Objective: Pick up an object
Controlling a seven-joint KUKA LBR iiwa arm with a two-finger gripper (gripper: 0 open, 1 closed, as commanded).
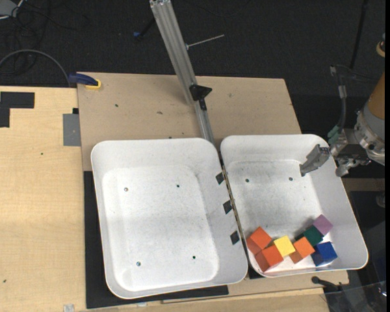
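One fixed camera, mounted above the worktop [149, 109] and looking down at a slant. Both bins sit in the lower half of the frame: left bin [107, 161], right bin [351, 220], side by side and seen whole. The far worktop edge and dark floor with cables lie toward the top. The arm [370, 135] enters at the right edge, partly cut off. A slanted metal rail [179, 54] rises from behind the bins. Range is moderate; the blocks [289, 246] read as small shapes.
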